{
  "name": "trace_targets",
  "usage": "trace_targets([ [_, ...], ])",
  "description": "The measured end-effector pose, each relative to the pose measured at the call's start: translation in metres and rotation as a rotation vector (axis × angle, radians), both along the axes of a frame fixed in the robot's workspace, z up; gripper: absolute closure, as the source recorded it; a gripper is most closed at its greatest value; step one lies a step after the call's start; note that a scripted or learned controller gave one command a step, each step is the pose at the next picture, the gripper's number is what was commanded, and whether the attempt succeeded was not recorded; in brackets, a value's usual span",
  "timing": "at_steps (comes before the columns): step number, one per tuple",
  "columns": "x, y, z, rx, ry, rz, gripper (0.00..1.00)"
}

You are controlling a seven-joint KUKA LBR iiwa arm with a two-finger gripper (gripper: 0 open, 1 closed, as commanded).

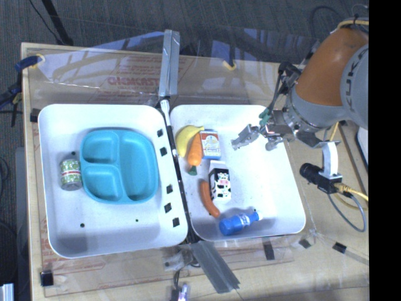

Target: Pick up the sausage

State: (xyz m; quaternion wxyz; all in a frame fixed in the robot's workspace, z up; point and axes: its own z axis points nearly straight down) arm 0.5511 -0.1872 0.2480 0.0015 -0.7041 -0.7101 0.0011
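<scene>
camera view: you are at the approach step, nothing lifted yet. your gripper [257,137] hangs over the right bin [285,196], toward its far right corner, fingers spread fairly wide with nothing between them.

the sausage [208,198] lies in the same bin near its left wall, about midway down toward the near edge, a slim orange-red piece running from far-left to near-right. it is well apart from the gripper, so your next move is likely a traverse left and toward the near edge, a turn of the wrist so the fingers straddle its narrow width, then a descent.

watch the crowding. the cow-print box [220,184] sits just beside the sausage on its right, seemingly touching, so one finger has little room there. the blue bottle [237,222] lies at the sausage's near end. further back along the left wall you have a carrot [195,150] leaning on a banana [185,137], and a small carton [210,144]. mind the carrot: similar colour and shape.

the left bin [56,221] holds a blue divided plate [120,165] and a small can [71,173], both out of your way.
</scene>
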Motion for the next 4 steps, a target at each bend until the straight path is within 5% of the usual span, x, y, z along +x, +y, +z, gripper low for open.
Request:
trace_targets([
  [1,0.038,0.011,-0.157,-0.001,-0.001,0.034,0.00],
  [2,0.038,0.012,-0.147,0.000,0.001,0.038,1.00],
  [3,0.038,0.011,-0.147,-0.001,0.001,0.038,0.00],
  [4,-0.010,0.017,-0.157,0.000,0.000,0.044,0.00],
])
